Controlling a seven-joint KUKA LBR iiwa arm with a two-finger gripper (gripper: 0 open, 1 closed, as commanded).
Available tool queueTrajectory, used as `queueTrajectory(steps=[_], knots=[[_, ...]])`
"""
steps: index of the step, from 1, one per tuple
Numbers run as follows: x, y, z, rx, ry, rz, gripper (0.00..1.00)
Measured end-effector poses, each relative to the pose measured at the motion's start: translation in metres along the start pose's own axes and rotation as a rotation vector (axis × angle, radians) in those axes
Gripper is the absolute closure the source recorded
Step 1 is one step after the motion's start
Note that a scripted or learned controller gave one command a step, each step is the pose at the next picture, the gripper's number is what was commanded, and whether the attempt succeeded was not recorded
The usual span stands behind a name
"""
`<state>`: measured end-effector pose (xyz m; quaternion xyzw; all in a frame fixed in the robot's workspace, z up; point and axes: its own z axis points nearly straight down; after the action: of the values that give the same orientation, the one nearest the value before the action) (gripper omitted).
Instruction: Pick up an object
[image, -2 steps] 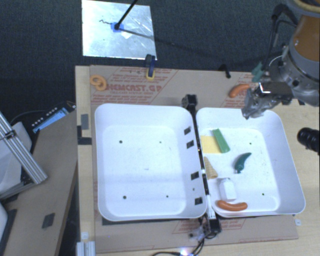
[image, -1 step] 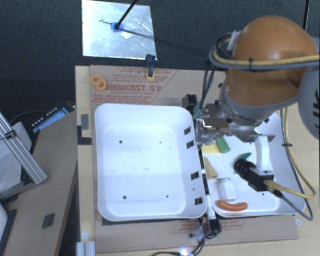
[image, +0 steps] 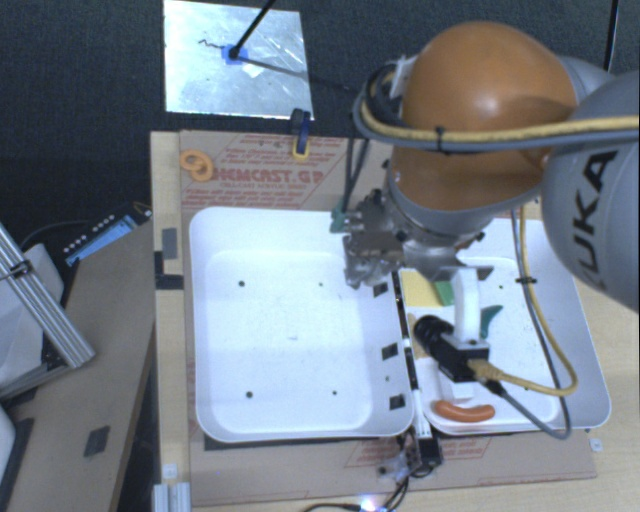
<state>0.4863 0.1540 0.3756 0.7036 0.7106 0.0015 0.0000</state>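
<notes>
Just below end effector (image: 366, 262): orange sausage (image: 461, 410).

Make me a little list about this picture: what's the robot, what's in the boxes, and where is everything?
robot: big grey arm with an orange band, reaching in from the right
tool: hangs over the inner edge of the right bin, near the divider
left bin: white, a few small dark dots on its floor
right bin: orange sausage-shaped thing near the front, yellow piece and green piece farther back
holding anything: can't tell
</notes>
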Motion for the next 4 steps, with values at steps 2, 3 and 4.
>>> queueTrajectory(steps=[2,3,4], knots=[[0.007,0.118,-0.094,-0.006,-0.002,0.01,1.0],[0.033,0.071,-0.081,0.003,-0.001,0.002,1.0],[0.031,0.034,-0.165,-0.007,0.003,0.003,1.0]])
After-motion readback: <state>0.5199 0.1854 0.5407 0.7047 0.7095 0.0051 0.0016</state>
